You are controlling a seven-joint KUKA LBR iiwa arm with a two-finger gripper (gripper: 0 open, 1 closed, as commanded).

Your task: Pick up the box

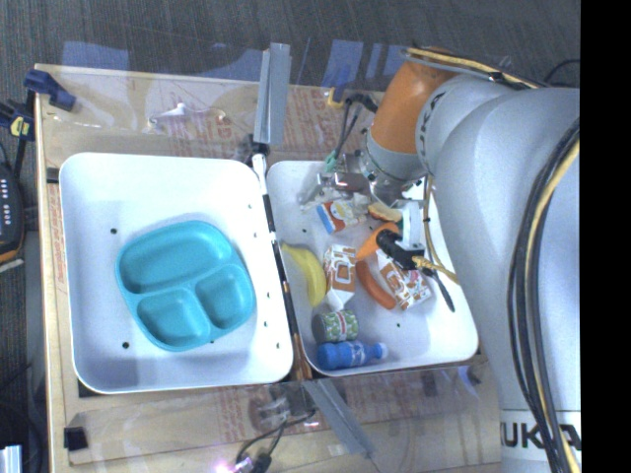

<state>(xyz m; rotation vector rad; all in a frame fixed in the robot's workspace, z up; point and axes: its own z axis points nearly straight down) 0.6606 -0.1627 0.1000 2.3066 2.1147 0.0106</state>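
In the right bin, toward its twelve-o'clock end, the arm has its pincer down among the clutter; whether it is open or closed cannot be told, since the wrist covers it from above. The box, white with orange print, lies near the middle of that bin, just at three o'clock of the banana and close by the pincer at its six o'clock. A second printed carton sits almost under the pincer, so either could be the target.

To do the step well, I judge the pincer should come straight down over the box's narrow sides, clear of the banana and of the orange dish at three o'clock, and close only once both sides are bracketed; a slanted approach would likely shove it against its neighbours.

By count: two bins, one blue divided tray in the left bin, one banana, two printed boxes, one can, one blue bottle, one orange dish with a wrapped packet on it.
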